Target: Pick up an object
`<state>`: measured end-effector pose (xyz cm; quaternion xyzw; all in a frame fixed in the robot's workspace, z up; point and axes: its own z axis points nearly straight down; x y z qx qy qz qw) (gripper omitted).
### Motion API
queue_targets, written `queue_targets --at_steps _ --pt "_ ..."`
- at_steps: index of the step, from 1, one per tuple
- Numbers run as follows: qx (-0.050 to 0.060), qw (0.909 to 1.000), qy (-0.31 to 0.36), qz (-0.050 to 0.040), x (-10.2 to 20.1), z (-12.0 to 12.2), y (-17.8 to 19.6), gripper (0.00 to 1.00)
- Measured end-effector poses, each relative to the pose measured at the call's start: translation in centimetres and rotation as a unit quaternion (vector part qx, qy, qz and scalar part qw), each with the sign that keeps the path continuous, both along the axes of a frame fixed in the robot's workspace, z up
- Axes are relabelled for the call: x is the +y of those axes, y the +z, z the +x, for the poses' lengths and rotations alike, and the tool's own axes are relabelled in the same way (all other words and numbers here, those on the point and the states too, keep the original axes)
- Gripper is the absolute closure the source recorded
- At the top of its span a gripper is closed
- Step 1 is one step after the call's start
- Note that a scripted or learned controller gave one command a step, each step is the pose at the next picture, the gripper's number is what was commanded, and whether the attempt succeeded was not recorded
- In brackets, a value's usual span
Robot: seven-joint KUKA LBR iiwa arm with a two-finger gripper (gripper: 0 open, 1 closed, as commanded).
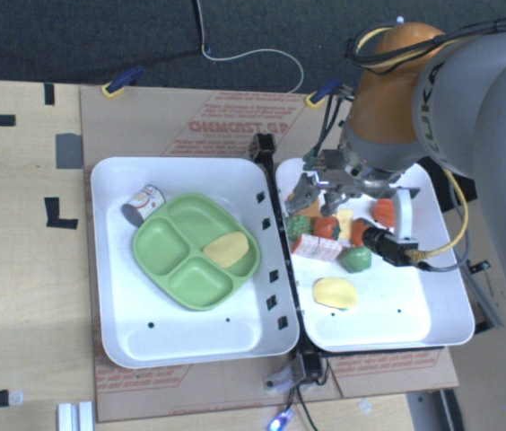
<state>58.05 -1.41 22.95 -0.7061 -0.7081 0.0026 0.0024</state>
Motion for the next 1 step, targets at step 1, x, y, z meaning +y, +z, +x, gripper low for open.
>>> queue_targets --at_steps 1 --pt "0.0 1.0 0.0 -0.0007 -0.28 1.31 -1.33 1.0"
